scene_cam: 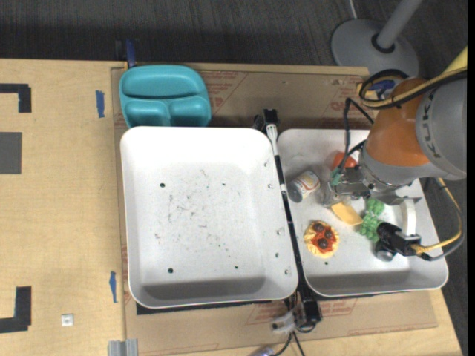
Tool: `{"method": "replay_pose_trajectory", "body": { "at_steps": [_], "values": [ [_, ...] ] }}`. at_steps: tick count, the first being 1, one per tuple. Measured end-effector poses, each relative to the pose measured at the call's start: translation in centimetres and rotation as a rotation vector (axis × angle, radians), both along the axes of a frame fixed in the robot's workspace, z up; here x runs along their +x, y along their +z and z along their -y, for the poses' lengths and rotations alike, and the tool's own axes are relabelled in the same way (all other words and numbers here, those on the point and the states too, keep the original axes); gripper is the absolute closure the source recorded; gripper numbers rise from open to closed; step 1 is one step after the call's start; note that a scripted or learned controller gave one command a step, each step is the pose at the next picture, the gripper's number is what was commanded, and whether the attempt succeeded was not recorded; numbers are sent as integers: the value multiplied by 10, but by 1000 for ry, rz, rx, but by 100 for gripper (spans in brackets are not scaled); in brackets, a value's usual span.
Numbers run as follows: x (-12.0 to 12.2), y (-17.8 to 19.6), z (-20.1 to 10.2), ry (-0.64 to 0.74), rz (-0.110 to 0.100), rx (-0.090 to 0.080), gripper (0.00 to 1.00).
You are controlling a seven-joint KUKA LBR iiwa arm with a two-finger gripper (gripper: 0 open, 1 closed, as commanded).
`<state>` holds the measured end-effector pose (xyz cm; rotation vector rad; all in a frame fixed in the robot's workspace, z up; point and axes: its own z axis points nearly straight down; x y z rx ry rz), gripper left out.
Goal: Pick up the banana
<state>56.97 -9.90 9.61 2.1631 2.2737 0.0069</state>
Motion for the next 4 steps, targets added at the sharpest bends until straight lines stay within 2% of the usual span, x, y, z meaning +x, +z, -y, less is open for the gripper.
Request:
{"method": "replay_pose_trajectory", "body": {
  "at_steps": [1,2,3,4],
  "values": [
    [0,0,0,0,-1,0,0],
    [-44,-10,-6,645,-2,-3,0],
    [-90,-11,2,685,-2,-4,0],
    [-90,-11,2,685,-2,-4,0]
  ]
}}
